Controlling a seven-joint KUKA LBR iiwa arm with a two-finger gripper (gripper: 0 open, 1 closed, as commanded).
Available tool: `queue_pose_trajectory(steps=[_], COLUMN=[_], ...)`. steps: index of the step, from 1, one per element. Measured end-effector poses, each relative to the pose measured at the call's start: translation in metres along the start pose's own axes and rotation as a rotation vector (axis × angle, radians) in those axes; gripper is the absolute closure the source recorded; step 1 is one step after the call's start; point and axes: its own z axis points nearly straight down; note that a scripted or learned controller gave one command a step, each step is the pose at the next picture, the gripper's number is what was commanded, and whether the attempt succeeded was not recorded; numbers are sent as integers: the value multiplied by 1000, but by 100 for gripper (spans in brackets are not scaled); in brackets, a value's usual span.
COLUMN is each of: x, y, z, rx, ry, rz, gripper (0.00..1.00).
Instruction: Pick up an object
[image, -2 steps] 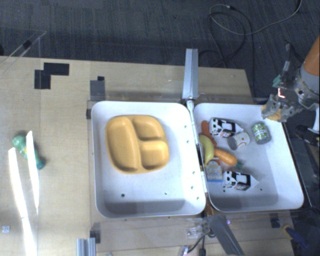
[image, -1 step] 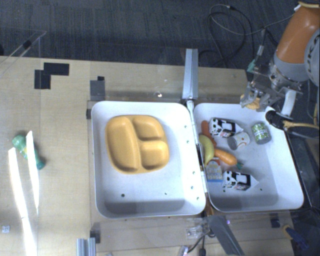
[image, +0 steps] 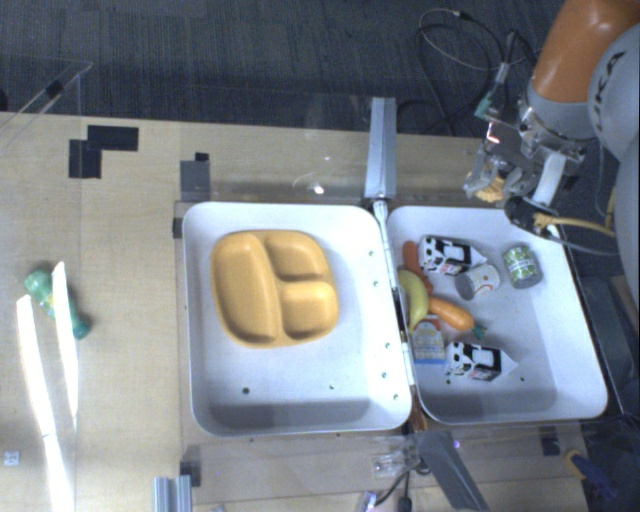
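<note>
Objects crowd the right shallow white bin (image: 560, 400): we see a yellow banana (image: 414, 296), an orange carrot (image: 450, 314), a small green can (image: 520, 265) and two black-and-white cow toys (image: 445, 256). Above its far rim, the gripper (image: 500, 180) hovers; we cannot tell its state. A yellow divided tray (image: 275, 286) fills the left bin (image: 200, 390).

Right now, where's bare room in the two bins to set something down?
Left bin: a bare strip along the near edge, below the yellow tray. Right bin: bare floor at its right side, below the green can. Crowded along the divider, around the banana and cow-print cartons.
</note>
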Motion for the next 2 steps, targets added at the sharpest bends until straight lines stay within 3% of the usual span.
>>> queue_pose_trajectory(steps=[1,2], x=[-20,-10], y=[10,5], z=[27,5], rx=[0,0], ry=[-1,1], rz=[43,81], gripper=[100,100])
